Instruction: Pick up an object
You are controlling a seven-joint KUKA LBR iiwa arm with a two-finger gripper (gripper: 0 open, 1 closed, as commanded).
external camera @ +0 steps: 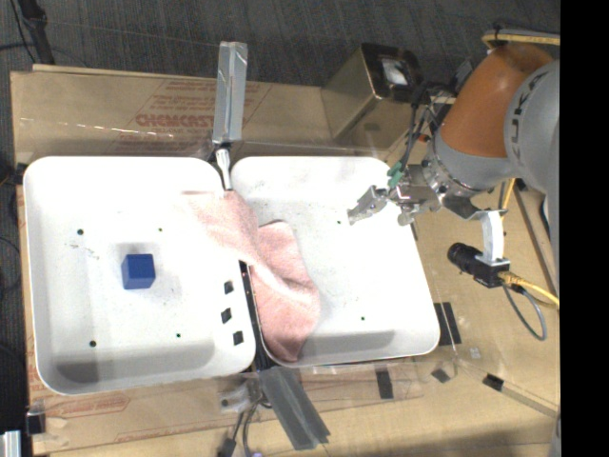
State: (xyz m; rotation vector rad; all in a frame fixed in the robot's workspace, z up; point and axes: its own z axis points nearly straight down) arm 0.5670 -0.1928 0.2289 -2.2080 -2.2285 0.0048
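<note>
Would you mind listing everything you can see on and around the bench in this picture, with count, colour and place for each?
cube: one, blue, on the floor of the left bin, left of its middle.
cloth: one, pink, draped over the wall between the two bins, most of it lying in the right bin.
left bin: one, white, left half of the bench.
right bin: one, white, right half of the bench.
cardboard sheet: one, brown with red print, under and behind the bins.
box: one, tan, behind the right bin.
arm: one, grey with an orange band, reaching in from the right.
gripper: one, metal grey, above the right bin's upper right part, away from the cloth and cube.
</note>
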